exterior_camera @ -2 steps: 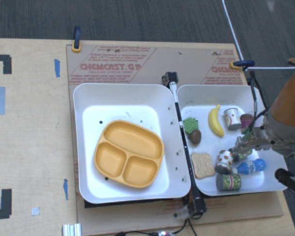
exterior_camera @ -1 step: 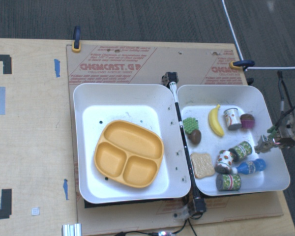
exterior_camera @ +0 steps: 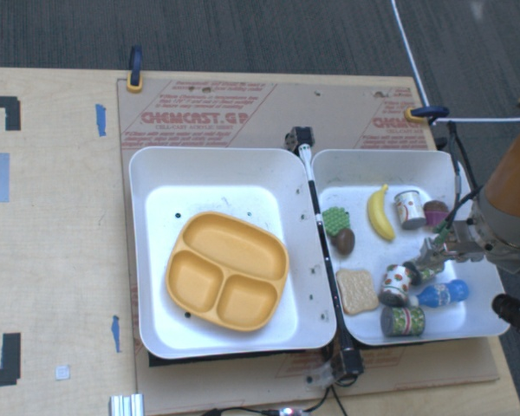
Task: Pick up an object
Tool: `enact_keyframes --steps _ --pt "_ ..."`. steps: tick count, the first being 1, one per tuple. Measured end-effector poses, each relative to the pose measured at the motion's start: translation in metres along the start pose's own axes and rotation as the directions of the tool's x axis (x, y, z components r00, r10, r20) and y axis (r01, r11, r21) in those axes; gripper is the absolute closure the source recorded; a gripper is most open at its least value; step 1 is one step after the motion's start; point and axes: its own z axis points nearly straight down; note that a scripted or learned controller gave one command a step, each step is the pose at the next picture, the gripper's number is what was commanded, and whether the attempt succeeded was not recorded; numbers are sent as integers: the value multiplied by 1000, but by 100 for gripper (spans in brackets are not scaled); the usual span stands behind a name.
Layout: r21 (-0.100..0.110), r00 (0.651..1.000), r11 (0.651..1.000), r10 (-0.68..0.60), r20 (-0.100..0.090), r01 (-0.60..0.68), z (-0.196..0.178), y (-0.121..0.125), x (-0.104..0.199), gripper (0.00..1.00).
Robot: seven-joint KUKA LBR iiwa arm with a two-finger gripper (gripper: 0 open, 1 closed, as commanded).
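Jaws above glossy rounded cup (exterior_camera: 399, 277)

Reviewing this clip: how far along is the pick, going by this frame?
Done: the arm has reached into the right bin, with its claw low among the toys, next to the small cup and blue toy. In hand: nothing visibly lifted; the grip is unclear. Left: grasp and raise one object. The yellow tray sits in the left bin.
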Motion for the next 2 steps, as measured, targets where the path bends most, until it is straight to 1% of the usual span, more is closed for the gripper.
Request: enact_keyframes --steps 1,2 --pt "-2 1000 1000 2 4 -2 7 -1 -53 100" --pt "-2 1000 1000 2 4 -2 9 -1 -84 100"
